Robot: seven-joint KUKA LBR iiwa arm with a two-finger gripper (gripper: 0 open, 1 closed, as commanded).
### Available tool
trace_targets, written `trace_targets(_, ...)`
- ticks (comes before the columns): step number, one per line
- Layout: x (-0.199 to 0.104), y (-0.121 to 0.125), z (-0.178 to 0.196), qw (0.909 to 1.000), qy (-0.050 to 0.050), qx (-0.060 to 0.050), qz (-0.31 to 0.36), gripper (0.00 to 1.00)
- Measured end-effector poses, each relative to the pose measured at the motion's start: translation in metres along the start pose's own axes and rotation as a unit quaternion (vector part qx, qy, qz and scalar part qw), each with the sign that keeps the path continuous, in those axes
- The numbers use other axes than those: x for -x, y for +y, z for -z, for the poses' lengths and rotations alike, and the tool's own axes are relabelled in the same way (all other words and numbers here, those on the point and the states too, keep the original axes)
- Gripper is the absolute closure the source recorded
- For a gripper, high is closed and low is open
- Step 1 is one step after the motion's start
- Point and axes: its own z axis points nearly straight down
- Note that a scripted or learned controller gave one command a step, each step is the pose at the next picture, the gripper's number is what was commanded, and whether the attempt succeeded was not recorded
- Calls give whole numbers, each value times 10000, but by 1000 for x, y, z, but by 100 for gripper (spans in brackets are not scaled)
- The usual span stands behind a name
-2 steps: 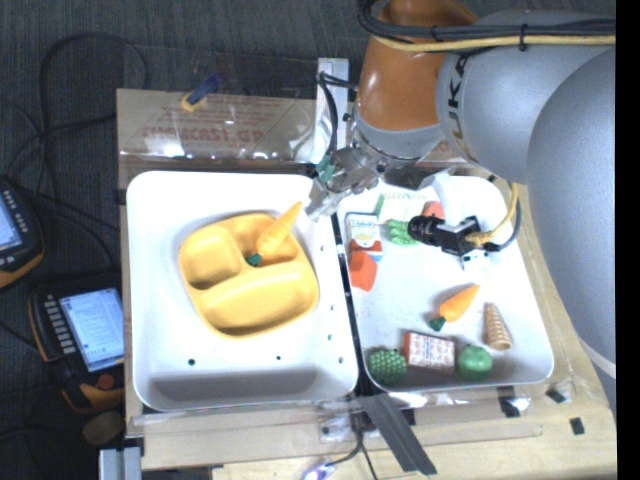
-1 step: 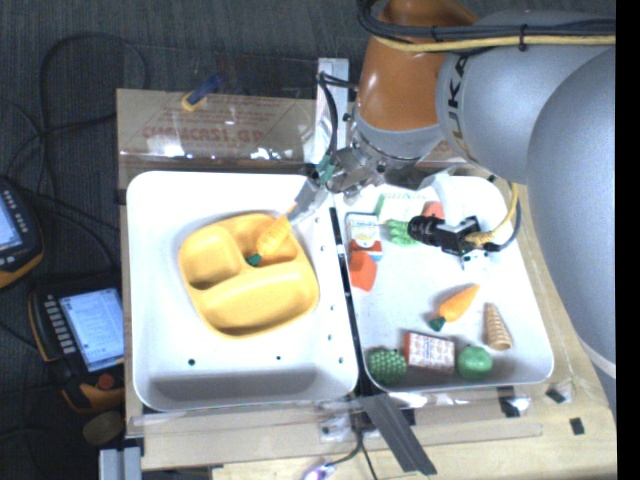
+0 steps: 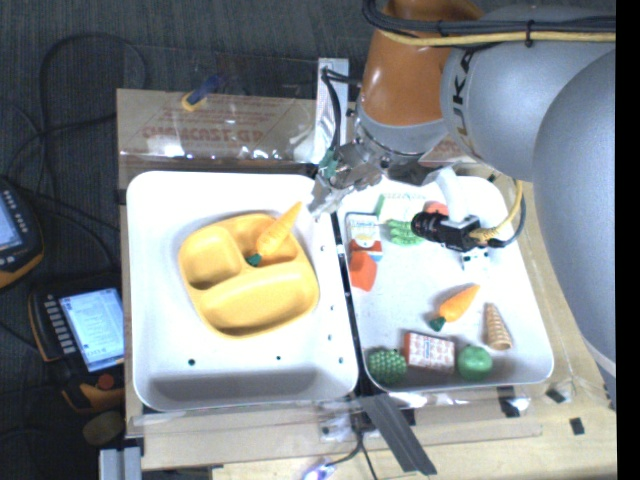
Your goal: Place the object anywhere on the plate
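Orange and tapered, the carrot [image 3: 274, 235] I am tracking lies on the yellow plate [image 3: 240, 313], in the plate's far right compartment. Its green stem end points near and left, down by the ridge between compartments. Its tip is raised toward the far right, resting at the plate's rim. The plate sits in the middle of the left bin [image 3: 160, 353], with white floor showing all around it.

My gripper [image 3: 328, 188] hangs at the far end of the wall that divides the two bins, just beside the carrot's tip and to its right. From this slant I cannot tell whether the gripper is open or closed, and I cannot tell whether it touches the carrot. The grey arm [image 3: 530, 88] with its orange band [image 3: 410, 63] reaches in from the far right above it.

In the right bin [image 3: 400, 303] I see a small orange carton [image 3: 363, 260] against the dividing wall and a green piece [image 3: 402, 232] just beyond it. A second carrot [image 3: 457, 303] lies in the middle and a ridged tan cone [image 3: 497, 326] to its right. Along the near wall, from left to right, sit a knobbly green ball [image 3: 388, 365], a red box [image 3: 430, 349] and a smooth green ball [image 3: 475, 361]. A clear plastic bag [image 3: 220, 123] lies on the desk [image 3: 575, 408] beyond the left bin.
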Motion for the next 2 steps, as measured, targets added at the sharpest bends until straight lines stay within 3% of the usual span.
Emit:
trace_targets(1, -14, -33, 61, 9982, -34, 29, 595, 100)
trace_targets(2, -14, -33, 61, 9982, -33, 28, 596, 0)
